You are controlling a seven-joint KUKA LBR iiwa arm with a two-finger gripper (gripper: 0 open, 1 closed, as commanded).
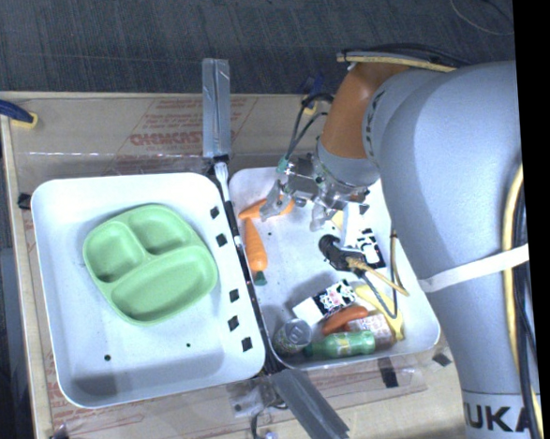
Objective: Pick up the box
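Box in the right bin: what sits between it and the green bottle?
A reddish-orange oblong item lies between the box and the green bottle, seen in the camera view.

Matt green plastic plate (149,260), smooth white plastic bins (73,355), shiny metal can (292,335), glossy printed box (329,300)

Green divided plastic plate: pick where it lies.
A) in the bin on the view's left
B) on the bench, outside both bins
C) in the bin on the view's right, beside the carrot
A: the green divided plastic plate lies flat in the shallow white bin on the view's left, while the orange carrot lies in the other bin.
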